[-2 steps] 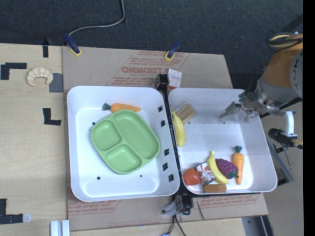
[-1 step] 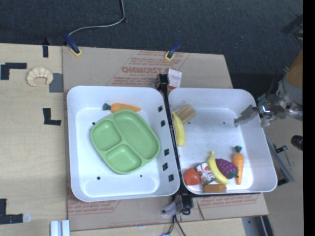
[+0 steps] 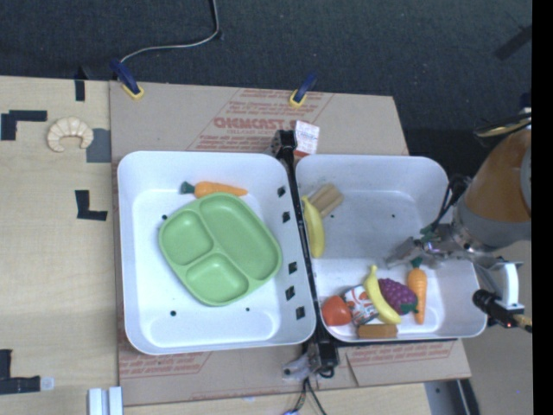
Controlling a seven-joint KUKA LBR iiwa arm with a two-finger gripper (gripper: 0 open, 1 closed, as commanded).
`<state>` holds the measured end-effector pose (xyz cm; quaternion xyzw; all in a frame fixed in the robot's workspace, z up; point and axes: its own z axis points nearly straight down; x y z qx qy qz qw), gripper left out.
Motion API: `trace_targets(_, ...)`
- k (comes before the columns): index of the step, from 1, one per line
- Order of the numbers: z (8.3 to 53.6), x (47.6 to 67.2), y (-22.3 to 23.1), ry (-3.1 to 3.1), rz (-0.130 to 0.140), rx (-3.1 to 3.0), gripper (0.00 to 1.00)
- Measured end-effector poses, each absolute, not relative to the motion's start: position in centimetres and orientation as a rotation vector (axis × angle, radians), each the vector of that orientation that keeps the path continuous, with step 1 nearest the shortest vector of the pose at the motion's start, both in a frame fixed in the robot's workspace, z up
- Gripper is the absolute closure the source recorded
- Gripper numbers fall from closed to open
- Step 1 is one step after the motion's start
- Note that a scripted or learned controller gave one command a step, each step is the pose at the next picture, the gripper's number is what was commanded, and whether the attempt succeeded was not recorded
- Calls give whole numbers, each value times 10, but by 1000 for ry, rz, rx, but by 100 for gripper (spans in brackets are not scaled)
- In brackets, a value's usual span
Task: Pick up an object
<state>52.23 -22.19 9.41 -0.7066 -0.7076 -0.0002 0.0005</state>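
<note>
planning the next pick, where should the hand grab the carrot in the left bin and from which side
Grip the carrot across its orange middle, coming straight down. It lies flat and lengthwise between the bin wall and the green plate, so close the fingers across its narrow width.

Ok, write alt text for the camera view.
A grey robot arm's gripper hangs over the right white bin, above toy food: a carrot, grapes, bananas and a tomato. The left bin holds a green divided plate and another carrot.
</note>
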Motion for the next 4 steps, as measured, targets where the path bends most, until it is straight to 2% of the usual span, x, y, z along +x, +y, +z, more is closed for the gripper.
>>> trace_targets(1, 87, 485, -216, -2227, -3, -2226, 0)
trace_targets(2, 96, 486, -217, -2228, -3, -2228, 100)
trace_targets(3, 86, 573, -151, -2227, -7, -2221, 100)
trace_targets(4, 185, 580, -87, -2225, -1, -2219, 100)
